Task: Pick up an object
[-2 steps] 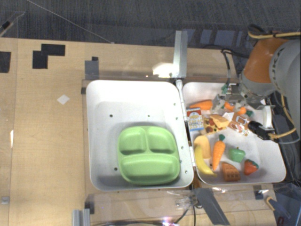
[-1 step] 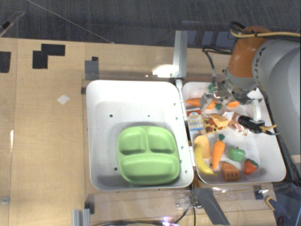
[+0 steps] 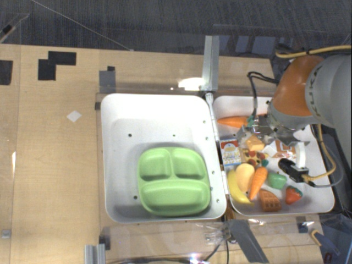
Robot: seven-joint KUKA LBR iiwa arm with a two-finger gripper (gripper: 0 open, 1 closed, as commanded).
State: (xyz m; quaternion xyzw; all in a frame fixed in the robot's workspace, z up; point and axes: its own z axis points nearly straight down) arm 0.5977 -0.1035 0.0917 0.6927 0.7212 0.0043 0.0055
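Toys [image 3: 254,180] heaped in right bin [image 3: 324,199]: two carrots; tool [image 3: 263,130] state unreadable.

Fixed overhead cam, slanted down on both bins [image 3: 159,106]

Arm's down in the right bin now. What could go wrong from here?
The toys in the right bin are crowded: a carrot leans on a yellow banana, with a brown waffle piece and green item close by. The tool may catch two things or nudge neighbours aside. A second carrot lies by the bin wall, where a grasp could hit the rim.
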